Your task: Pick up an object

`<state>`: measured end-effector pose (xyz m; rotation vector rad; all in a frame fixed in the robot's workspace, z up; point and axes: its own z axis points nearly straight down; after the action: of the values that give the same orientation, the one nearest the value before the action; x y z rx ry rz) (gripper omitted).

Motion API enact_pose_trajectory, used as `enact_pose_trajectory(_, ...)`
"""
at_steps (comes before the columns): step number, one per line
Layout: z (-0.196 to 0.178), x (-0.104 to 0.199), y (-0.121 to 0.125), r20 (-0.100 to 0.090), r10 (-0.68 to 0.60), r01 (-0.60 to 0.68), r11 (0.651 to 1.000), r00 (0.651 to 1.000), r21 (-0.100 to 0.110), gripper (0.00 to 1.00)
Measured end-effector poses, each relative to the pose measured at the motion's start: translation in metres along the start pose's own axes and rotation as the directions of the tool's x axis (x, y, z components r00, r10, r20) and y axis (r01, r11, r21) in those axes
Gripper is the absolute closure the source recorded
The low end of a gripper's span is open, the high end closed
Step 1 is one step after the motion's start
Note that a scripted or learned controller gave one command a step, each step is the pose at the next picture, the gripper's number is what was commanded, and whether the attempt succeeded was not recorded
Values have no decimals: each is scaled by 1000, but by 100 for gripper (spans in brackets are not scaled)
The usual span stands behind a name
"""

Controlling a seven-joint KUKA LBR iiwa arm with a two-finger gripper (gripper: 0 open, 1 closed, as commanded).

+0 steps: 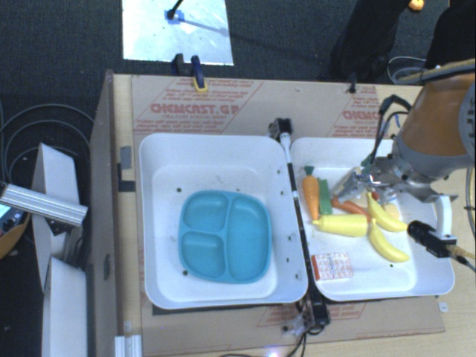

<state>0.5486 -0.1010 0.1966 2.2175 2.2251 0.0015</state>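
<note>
Here, the bench (223, 99) carries two white bins side by side. The left bin (160, 199) holds a blue divided plate (225, 235) lying flat near its middle. The right bin (431, 274) holds a heap of toy food: a yellow corn cob (342, 225) lying crosswise, two bananas (387, 233) to its right, an orange carrot (311, 194) with a green piece beside it, and a small printed packet (331, 266) near the front wall. The grey arm (439, 125) reaches in from the right; its gripper (366, 181) hangs low over the heap's back edge. Whether it is open, closed or gripping anything, cannot tell.
</note>
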Motion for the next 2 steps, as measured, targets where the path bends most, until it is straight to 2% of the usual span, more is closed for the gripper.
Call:
enact_pose_trajectory(1, 117, 15, -19, -1, 3, -3, 1000, 1000, 3, 0)
enact_pose_trajectory(2, 102, 14, -17, 1, 1, -1, 1000, 1000, -2, 100)
